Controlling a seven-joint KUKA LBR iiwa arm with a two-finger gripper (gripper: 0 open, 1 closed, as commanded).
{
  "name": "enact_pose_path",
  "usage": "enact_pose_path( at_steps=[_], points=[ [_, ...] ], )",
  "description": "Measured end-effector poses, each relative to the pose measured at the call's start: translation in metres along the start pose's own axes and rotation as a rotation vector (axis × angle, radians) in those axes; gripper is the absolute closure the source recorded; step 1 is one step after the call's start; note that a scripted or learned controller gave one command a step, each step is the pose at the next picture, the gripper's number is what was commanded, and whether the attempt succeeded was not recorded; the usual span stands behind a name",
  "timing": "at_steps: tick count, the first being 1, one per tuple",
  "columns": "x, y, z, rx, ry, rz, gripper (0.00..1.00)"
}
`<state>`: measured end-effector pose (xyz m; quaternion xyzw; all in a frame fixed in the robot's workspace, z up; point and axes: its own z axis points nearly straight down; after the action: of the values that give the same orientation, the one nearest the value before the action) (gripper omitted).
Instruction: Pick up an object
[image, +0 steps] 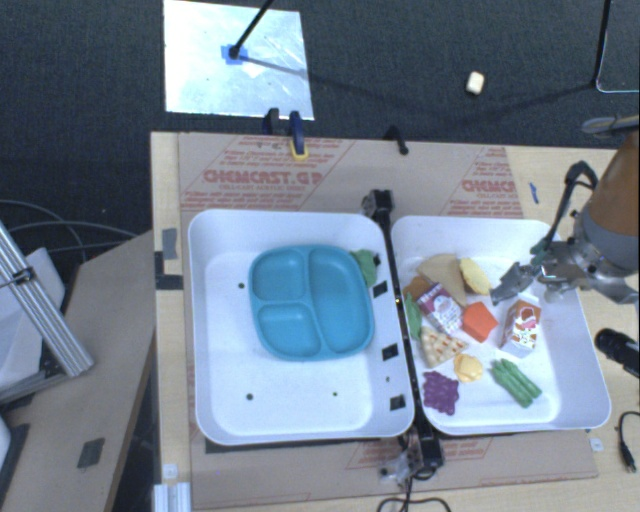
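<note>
- Camera view, slanted down over surface (330, 165) with two white bins side by side.
- Nearest in right bin (590, 395): purple grape bunch (440, 391), green bean pods (517, 381), small yellow piece (468, 367), all toward near edge.
- Just behind those: waffle-like wedge (441, 346), orange block (479, 321), small carton with red top (521, 329).
- Mid-bin: red-and-white packet (440, 309), green strip (412, 316) along inner wall beside it.
- Farther back: tan bread-like piece (441, 270), yellow lemon-like piece (475, 276) just beside it.
- Pincer (512, 281) over right bin, entering from right edge, fingers (505, 285) slightly spread, nothing between them; tips just right of lemon-like piece and above carton, touching or not cannot tell.
- Grey arm (610, 235) with orange band behind pincer, over far right corner of bin.
- Left bin (215, 400): blue divided plate (310, 302) near centre, green leafy piece (366, 263) at its far right corner.
- Far edge of surface: clamps (297, 135), beyond them silver sheet (238, 62) on dark floor.
</note>
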<state>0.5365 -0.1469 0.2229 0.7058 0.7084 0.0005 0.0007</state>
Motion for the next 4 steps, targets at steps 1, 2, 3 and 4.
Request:
enact_pose_path(
  at_steps=[1,2,3,4],
  points=[
    [-0.014,0.053,0.144,-0.001,0.0,-0.002,0.0],
    [-0.015,0.053,0.127,-0.003,-0.001,0.0,1.0],
    [0.071,0.082,0.084,-0.006,0.004,-0.009,1.0],
    [0.158,0.112,0.035,-0.007,0.003,-0.01,1.0]
  ],
)
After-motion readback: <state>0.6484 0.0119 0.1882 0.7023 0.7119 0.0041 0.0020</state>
